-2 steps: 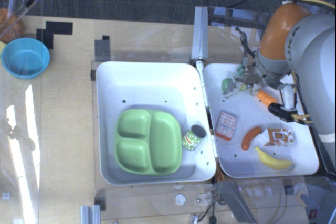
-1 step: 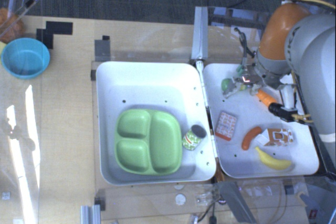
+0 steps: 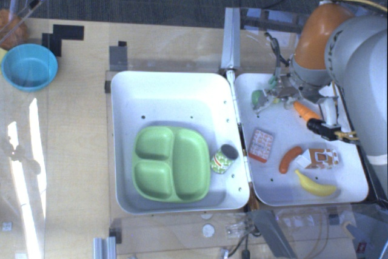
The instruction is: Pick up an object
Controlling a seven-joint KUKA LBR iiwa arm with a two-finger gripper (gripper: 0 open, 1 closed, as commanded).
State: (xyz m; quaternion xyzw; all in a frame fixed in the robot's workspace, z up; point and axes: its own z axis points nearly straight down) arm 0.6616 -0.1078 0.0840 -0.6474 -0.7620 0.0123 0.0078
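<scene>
Jaws: state not discernible; my gripper hangs over the right bin, far corner, just beside a small green piece (likely light, rigid plastic). Recommend gripping across its narrow width.

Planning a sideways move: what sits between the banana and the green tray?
In the camera view, between the banana and green tray: the small can in the left bin, then the bins' adjoining walls.
</scene>
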